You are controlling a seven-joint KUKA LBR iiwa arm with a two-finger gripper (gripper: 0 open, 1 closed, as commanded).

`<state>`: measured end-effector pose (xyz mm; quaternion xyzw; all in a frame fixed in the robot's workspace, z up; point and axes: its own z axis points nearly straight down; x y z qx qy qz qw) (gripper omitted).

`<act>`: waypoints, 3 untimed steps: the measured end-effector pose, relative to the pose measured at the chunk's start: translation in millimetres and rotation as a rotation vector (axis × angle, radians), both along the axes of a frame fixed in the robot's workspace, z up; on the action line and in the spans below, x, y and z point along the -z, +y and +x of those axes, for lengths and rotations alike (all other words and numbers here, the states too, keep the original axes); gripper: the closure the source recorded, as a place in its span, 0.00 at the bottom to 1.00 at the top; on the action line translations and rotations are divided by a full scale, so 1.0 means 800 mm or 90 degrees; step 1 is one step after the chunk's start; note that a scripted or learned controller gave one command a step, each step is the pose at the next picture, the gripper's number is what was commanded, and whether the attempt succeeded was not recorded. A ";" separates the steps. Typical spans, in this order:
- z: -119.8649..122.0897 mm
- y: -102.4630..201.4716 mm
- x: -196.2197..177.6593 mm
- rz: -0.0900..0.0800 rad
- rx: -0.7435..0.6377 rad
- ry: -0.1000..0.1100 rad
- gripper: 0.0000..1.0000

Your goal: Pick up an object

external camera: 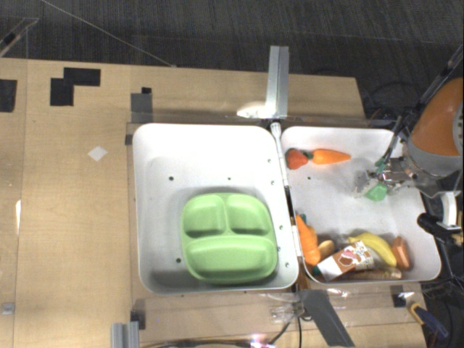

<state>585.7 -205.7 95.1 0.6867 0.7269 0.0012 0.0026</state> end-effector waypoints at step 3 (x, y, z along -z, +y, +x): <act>-0.020 0.001 -0.110 0.000 0.039 -0.001 1.00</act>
